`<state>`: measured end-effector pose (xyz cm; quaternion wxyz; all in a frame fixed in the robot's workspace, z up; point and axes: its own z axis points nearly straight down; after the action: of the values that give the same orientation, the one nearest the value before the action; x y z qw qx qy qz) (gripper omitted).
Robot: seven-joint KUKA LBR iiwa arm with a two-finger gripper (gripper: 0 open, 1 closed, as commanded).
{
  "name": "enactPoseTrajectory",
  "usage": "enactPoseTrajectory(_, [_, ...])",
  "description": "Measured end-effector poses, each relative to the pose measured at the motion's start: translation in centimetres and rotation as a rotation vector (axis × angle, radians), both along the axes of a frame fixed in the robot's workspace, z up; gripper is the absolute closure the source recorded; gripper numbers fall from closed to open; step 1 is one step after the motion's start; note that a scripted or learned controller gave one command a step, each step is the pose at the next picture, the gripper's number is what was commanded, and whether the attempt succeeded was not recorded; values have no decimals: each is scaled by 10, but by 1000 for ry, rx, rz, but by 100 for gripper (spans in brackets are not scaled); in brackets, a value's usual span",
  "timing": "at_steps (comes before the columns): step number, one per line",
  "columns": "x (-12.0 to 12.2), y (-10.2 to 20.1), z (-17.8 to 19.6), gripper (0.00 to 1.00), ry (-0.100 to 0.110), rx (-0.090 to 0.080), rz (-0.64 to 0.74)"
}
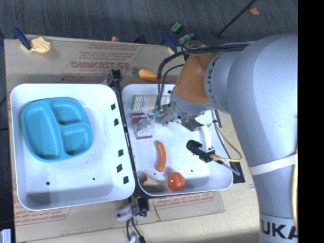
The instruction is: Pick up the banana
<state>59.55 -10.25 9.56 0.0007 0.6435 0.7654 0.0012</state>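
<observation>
Two shallow white bins of smooth moulded plastic sit side by side on a tan cardboard-covered surface [91,59] printed with red lettering. The left bin [30,186] holds a glossy blue tray [55,128] with rounded corners and three compartments. The right bin [217,178] holds a long, smooth orange-red sausage [160,156] lying nearly along the bin's near-far line, a round red tomato [175,181], a rough brown bread piece [151,182], a flat green-and-white packet [144,103] and a crinkled pink packet [143,129]. An orange carrot [148,75] lies on the surface just behind the right bin. The grey arm [258,100], matte and rounded with an orange band, reaches in from the right and covers that bin's far right part. The gripper [161,115] hangs low over the bin's rear left, just beside both packets; whether it is released or clenched cannot be told. Where the banana lies, how it sits relative to the gripper, and which way its long axis points cannot be told.
</observation>
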Motion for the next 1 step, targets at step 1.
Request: enactPoseTrajectory(1, [-1, 4, 1, 0, -8, -4, 337])
